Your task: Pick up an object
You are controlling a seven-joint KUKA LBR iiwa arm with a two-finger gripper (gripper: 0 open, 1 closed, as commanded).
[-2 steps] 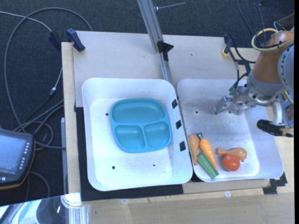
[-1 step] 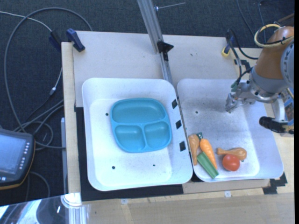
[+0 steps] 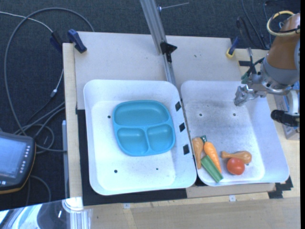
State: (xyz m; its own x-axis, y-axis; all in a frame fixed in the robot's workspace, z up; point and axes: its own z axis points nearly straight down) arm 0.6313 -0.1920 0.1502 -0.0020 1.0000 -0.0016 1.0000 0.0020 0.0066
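step: approach, nothing grasped yet, judging by the pincer (image 3: 241, 95) sitting far from the toys.
pincer: over the right bin (image 3: 267, 128), near its far right corner, above bare floor; nothing seen between its tips; open or closed, cannot tell, too small and blurred.
arm: grey with orange band, comes in over the right edge of the worktop (image 3: 124, 49).
targets: all bunched at the near edge of the right bin.
carrot (image 3: 212, 156): orange, leaf end toward the far side, lies slantwise, touching the green vegetable (image 3: 211, 169) just beside it.
second orange piece (image 3: 197, 151): against the bin's left wall, close to the carrot; hard to name, maybe another carrot.
tomato (image 3: 235, 166): red, round, near the near right corner of the bin, touching the tan drumstick-like toy (image 3: 237, 155).
left bin (image 3: 97, 128): holds a blue divided plate (image 3: 143, 128) about mid-floor; well apart from the pincer.
best pick: tomato looks easiest, its right side is free.
how: travel toward the bin's near edge, centre over the tomato, come straight down, close across its width.
risk: round toy may roll out; the drumstick touching it may get pinched too; near wall is close, watch for a tip hitting it.
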